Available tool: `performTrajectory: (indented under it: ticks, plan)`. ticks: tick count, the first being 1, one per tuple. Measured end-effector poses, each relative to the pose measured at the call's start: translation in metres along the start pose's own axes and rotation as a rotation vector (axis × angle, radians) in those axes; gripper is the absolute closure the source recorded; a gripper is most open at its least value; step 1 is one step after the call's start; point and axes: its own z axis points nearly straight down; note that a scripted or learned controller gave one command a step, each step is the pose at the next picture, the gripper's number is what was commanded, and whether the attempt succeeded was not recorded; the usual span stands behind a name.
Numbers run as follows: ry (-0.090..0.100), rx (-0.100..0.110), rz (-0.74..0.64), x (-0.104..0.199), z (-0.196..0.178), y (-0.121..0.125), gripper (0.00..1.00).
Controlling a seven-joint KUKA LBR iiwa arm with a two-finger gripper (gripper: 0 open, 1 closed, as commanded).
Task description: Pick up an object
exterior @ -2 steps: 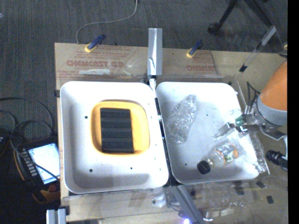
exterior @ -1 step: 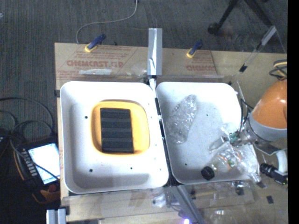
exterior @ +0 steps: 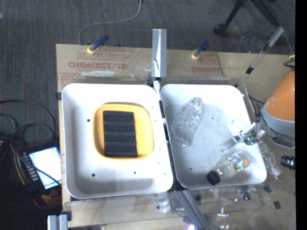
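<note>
Clear plastic bottles [exterior: 188, 121] — two; one yellow sponge [exterior: 123, 131]; pincer [exterior: 248, 137] state — cannot tell.

floor: dark carpet [exterior: 57, 13] | cable [exterior: 120, 18] across it | top right: perhaps a chair base [exterior: 249, 6]

Two shallow white bins sit side by side, the left bin [exterior: 72, 128] and the right bin [exterior: 211, 92]. One yellow tray [exterior: 146, 128] holding one black ridged block [exterior: 119, 134] occupies the left bin. Two clear plastic bottles are in the right bin: one crumpled [exterior: 188, 120] at center, one with a black cap [exterior: 229, 166] at lower right. Two blue-and-yellow clamps [exterior: 97, 44] [exterior: 200, 49] sit along the top edge.
</note>
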Motion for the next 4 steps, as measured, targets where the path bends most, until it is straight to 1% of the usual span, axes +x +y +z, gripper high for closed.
performTrajectory:
  ticks: [1, 2, 3, 4]
  plan:
    - [-0.02, -0.02, -0.045, 0.011, 0.038, -0.011, 0.0]
    - [-0.02, -0.025, -0.046, 0.012, 0.029, -0.008, 1.0]
    - [-0.001, -0.002, -0.125, 0.049, -0.048, 0.035, 1.0]
    - [0.0, 0.0, 0.103, 0.082, -0.058, 0.088, 1.0]
